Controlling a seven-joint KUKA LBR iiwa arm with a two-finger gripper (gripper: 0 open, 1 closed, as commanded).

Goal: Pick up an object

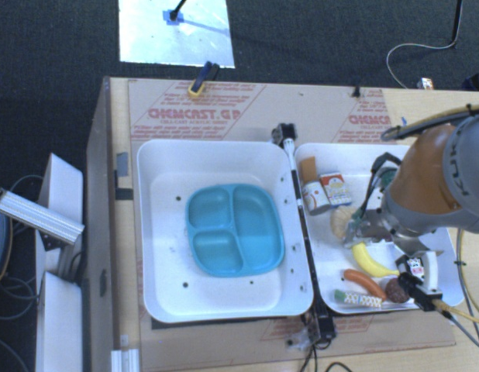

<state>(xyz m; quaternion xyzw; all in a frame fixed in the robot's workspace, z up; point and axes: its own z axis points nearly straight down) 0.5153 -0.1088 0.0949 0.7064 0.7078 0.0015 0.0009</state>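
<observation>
While the arm [429,192] leans in over the right bin [326,285], it covers most of that bin's right half, so whatever lies under it can't be read.

Nearest edge of the right bin: a flat speckled strip [356,298] lies along the wall, too small to identify. Just behind it is an orange carrot-like piece [363,280], with a dark reddish-brown lump [396,289] at its right end, partly cut off by robot hardware. Next back is a banana [373,260], lying flat and curved, with its upper end running under the wrist.

The gripper [360,231] sits low in the bin, between the banana and a pale beige lump [342,223], close to both. The tip is blurred and half masked by the wrist: I can't tell whether the jaws are open or closed, and nothing can be made out in their grip. Contact with either item is unclear.

Further back, near the divider: a small red-and-white carton [335,189] and a brown-capped jar [311,188], just beside each other, label unreadable.

The left bin [150,208] holds a blue divided plate [234,229], flat, roughly centred.

Beyond the bins, a yellow-and-black clip [201,80] sits on the red-printed board [224,111]. Beyond that is a shiny sheet [201,33] on the floor.
</observation>
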